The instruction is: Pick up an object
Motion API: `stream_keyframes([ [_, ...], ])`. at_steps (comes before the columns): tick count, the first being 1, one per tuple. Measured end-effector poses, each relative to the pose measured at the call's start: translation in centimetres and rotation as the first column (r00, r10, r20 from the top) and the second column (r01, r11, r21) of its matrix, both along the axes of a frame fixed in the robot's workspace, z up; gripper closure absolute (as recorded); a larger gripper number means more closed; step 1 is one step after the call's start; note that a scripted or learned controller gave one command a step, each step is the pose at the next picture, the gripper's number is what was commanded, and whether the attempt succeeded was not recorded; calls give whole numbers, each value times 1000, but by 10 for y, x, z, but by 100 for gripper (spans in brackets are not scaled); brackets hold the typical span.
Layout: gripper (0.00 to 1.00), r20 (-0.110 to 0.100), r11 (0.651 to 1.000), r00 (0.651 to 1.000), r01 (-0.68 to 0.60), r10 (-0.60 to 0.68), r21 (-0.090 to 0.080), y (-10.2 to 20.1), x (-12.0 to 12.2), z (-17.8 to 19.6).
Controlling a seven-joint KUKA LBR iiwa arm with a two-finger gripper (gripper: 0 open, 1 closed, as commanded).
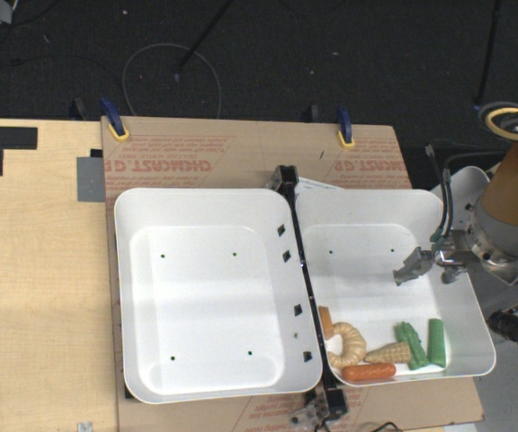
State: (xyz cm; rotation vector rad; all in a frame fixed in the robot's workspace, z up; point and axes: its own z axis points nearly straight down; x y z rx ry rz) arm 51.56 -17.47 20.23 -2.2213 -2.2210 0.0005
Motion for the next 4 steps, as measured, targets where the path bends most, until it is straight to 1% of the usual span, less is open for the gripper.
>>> stream_keyframes([
  [1, 0, -7, 1000, 1000, 0, 0, 2, 9, -19, -113],
  [2, 0, 1, 1000, 1000, -1, 1, 0, 27, 4, -115],
  [3, 0, 2, 1000, 1000, -1, 1, -1, 13, 82, -115],
  [4, 100, 1, 1000, 1000, 0, 0, -1, 13, 81, -105],
])
